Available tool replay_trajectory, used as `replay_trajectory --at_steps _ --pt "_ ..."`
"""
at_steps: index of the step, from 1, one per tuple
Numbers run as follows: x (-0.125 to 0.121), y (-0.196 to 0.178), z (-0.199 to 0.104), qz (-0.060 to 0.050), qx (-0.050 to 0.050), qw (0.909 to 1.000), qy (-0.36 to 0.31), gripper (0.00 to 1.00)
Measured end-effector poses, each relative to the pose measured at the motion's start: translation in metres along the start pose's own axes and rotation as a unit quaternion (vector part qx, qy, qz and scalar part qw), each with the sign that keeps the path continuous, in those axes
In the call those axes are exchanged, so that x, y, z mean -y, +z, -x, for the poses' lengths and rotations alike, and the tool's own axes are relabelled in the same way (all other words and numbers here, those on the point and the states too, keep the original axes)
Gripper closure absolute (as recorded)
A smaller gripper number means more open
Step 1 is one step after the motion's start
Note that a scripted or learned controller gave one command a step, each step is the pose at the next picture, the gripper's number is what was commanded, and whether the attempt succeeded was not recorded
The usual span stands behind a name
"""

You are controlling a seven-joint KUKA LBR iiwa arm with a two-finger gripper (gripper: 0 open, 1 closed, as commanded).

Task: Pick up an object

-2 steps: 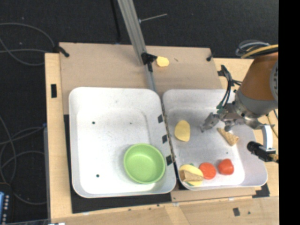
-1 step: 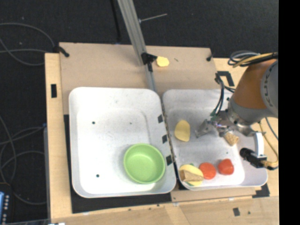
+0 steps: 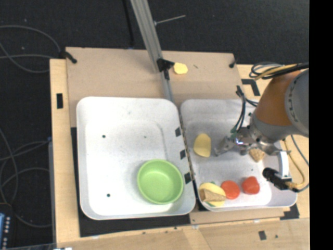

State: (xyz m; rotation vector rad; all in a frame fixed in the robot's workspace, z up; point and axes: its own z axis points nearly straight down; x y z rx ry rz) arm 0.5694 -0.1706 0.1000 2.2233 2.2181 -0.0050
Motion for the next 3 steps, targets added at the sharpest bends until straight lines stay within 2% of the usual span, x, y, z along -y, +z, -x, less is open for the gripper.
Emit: replay_trajectory --at_steps 1,3 --pt "-0.001 -0.012 0.001 0.002 -0.001 1.0 0.002 1.0" --pt "-0.013 -0.13 -0.002 0.004 -0.001 1.0 -0.003 1.0"
